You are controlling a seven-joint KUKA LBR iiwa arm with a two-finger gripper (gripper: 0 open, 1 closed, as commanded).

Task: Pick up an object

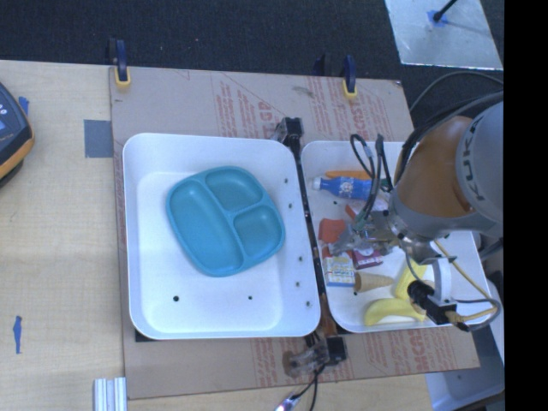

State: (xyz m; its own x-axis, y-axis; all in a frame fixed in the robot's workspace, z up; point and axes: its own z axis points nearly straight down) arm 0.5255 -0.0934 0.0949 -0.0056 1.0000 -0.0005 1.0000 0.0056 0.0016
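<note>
A pale wooden bench top (51, 255) fills the left and lower part of the view, with a sheet of brown cardboard (248, 101) printed in faded red laid flat on it. Two blue clamps (121, 62) pin the cardboard's far edge. A grey patch of tape (98, 138) sits just beside the cardboard's left edge. Beyond the bench lies dark carpet (214, 11), with a light grey floor panel (441, 20) at the upper right.

The arm (445, 174) is cut off at the right edge and covers much of the right bin (338, 157). Under the gripper (368, 234), small packets (340, 268) are too blurred to identify, and its fingertips are lost among them.
</note>
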